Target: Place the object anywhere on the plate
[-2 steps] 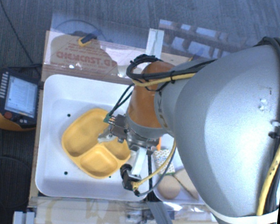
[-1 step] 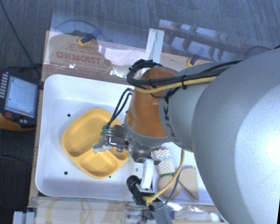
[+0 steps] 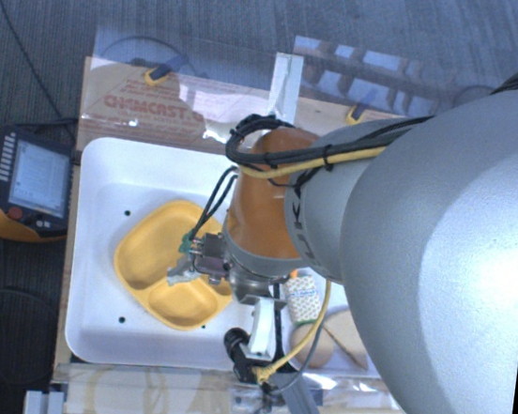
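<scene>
From above, the arm (image 3: 426,233) swings in from three o'clock and covers most of the right side. Its orange band (image 3: 264,202) sits over the middle of the bench, and the gripper (image 3: 197,261) hangs below it, over the yellow plate (image 3: 162,260). The plate, split into compartments, lies in the left bin (image 3: 105,228). I cannot tell whether the jaws are open or closed. At four o'clock from the gripper, a small white patterned object (image 3: 304,297) lies just beside the wrist, off the plate. A teach pendant (image 3: 25,185) rests on the floor at nine o'clock.
</scene>
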